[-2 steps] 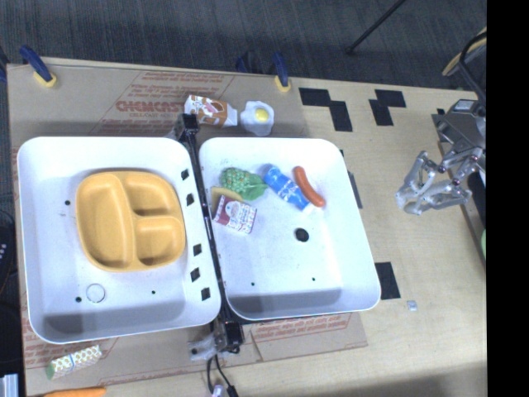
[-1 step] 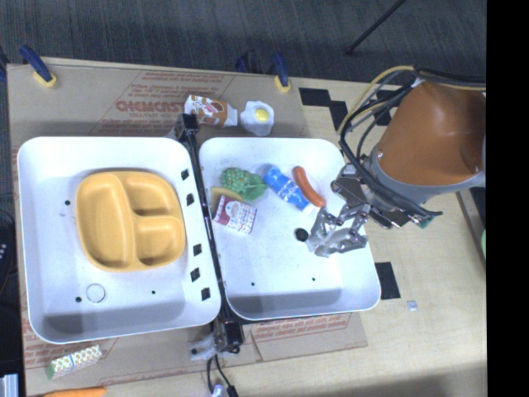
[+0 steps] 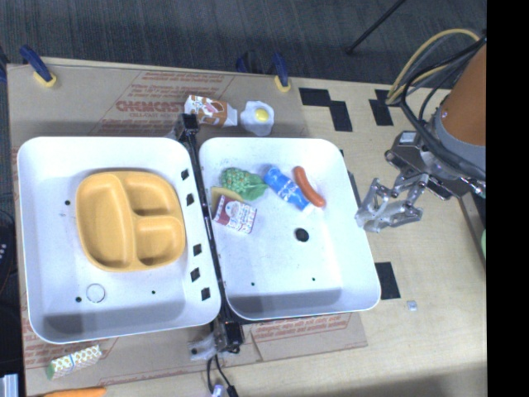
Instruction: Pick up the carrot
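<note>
We see one carrot, a short orange stick lying in the right bin at about one o'clock from that bin's middle, tilted from upper left to lower right. Just beside it, toward nine o'clock and apparently touching its lower end, lies one blue bottle with a white label. Further toward nine o'clock we find one green leafy vegetable toy, and under its lower edge one yellow wedge and one small red and white packet. At six o'clock from the carrot, apart from everything, sits one small dark round spot on the bin floor. That makes five loose things in this bin.

The left bin holds one yellow divided tray with three compartments.

Outside the bins, at twelve o'clock along the back edge, we count one brown and white carton and one white cup with a yellow centre. At the bench's lower left lies one small patterned wrapper.

The gripper hovers over the bench at three o'clock from the carrot, outside the right bin's rim and well apart from the carrot. Its fingers are spread, with a gap between them, and nothing sits in that gap.
</note>
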You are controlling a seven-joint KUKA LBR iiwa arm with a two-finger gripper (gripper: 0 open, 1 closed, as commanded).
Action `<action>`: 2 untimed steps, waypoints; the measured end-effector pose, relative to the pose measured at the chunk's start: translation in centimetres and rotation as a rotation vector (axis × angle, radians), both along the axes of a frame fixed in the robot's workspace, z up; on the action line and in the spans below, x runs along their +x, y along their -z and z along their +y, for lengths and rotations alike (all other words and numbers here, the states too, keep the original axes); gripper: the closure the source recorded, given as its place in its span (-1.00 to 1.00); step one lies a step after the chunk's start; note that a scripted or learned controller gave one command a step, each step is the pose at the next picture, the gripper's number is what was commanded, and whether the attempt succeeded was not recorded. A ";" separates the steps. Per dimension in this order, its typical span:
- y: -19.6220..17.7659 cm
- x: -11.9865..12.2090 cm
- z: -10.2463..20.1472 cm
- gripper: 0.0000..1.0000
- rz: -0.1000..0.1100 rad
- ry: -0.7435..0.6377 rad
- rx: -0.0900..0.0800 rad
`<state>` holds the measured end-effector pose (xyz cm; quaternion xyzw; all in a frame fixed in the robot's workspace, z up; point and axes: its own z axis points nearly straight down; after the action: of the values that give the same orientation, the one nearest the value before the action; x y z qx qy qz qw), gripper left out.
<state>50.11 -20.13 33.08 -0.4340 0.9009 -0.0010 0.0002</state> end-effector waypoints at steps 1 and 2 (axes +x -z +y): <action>-6.7 -0.1 -0.9 1.00 0.000 -0.244 0.000; 11.4 -2.5 -0.1 1.00 0.006 -0.356 0.005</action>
<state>47.60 -20.21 21.64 -0.5867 0.8098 0.0024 -0.0012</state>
